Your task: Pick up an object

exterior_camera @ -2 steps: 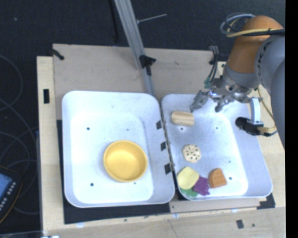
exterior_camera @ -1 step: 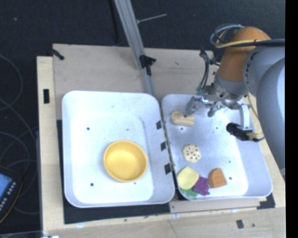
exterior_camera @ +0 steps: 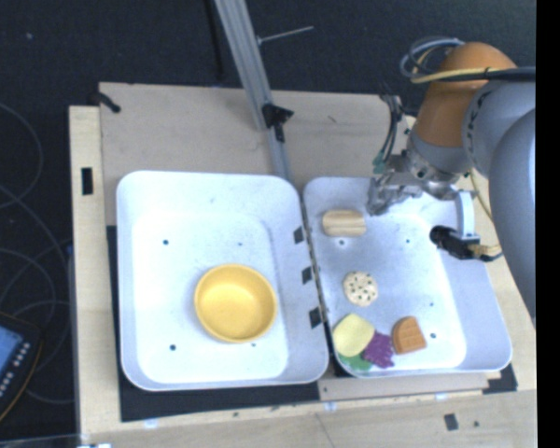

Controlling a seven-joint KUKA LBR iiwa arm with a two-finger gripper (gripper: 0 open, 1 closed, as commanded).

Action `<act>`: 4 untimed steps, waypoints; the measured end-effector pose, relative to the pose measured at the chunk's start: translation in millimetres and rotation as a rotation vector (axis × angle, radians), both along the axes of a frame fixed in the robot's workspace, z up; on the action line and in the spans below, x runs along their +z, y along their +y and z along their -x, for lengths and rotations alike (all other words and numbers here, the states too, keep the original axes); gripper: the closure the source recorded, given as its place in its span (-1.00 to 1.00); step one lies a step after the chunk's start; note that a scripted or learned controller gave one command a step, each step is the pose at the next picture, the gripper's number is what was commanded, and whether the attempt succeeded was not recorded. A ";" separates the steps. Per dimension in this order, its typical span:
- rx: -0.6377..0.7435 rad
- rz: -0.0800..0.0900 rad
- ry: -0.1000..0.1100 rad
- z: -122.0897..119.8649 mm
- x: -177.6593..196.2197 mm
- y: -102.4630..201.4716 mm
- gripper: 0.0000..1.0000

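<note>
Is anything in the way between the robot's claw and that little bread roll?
Nothing visible is. The gripper hangs just right of the bread roll near the far end of the right bin. The cookie and other toys lie nearer the camera, out of the way.

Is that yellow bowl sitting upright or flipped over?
Upright: the yellow bowl in the left bin shows its open hollow and rim facing up.

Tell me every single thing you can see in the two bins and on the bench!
bowl: one, yellow, left bin.
bread roll: one, tan, top of right bin.
cookie: one, pale with dark specks, middle of right bin.
toy foods: a cluster, yellow, green, purple and orange-brown, bottom of right bin.
metal pole: one, grey, behind the bins.
arm: one, grey and orange, from the right.
gripper: one, beside the bread roll.
</note>
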State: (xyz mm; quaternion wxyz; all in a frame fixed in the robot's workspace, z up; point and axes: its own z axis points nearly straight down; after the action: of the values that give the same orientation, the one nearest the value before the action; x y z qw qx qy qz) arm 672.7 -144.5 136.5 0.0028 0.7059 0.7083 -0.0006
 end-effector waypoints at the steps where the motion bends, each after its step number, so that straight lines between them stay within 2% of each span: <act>1: 0.000 -0.005 -0.003 -1.1 44.2 0.9 1.00; 2: 0.001 -0.003 -0.006 -5.1 109.8 0.6 1.00; 3: 0.002 -0.004 -0.005 -6.5 159.5 -0.5 1.00; 4: 0.001 -0.004 0.003 3.6 145.0 41.6 1.00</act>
State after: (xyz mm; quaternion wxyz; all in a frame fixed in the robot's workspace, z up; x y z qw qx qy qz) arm 669.2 -103.0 281.5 0.0005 0.7055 0.7087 -0.0002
